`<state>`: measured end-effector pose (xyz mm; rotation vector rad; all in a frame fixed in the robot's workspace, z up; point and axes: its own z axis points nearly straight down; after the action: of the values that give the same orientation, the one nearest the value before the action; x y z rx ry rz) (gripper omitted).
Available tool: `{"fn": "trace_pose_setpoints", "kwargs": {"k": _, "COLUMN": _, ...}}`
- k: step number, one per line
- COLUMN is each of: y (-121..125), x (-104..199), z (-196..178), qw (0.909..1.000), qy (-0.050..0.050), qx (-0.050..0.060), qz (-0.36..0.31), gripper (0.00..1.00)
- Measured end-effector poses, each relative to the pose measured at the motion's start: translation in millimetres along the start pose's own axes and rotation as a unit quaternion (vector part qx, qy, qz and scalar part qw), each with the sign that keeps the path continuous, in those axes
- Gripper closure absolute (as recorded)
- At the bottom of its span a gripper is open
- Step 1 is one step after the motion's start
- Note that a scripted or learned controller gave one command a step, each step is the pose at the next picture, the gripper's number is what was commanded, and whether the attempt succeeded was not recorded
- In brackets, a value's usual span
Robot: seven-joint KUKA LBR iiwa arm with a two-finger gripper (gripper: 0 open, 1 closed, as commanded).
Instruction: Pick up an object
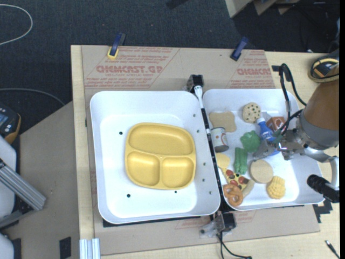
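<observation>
My fingers (276, 149) hang low in the right bin (302, 198) — whether they are parted or closed I cannot tell. Nothing looks lifted yet: the green toy (249, 141) and round biscuit (261, 171) lie just beside them, the yellow tray (159, 155) well beyond.

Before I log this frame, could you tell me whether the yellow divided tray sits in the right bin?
No, the yellow divided tray lies in the left bin.
</observation>
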<state>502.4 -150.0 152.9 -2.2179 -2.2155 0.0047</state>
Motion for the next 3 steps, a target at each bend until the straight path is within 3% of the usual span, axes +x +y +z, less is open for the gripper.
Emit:
{"fn": "trace_pose_setpoints", "kwargs": {"k": 2, "y": -5.1, "x": -0.7, "z": 68.2, "qw": 1.0, "qy": -0.001, "qx": -0.003, "qz": 0.0, "gripper": 0.0}}
{"fn": "trace_pose_setpoints", "kwargs": {"k": 3, "y": -5.6, "x": -0.2, "z": 58.1, "qw": 1.0, "qy": -0.001, "qx": -0.004, "qz": 0.0, "gripper": 1.0}}
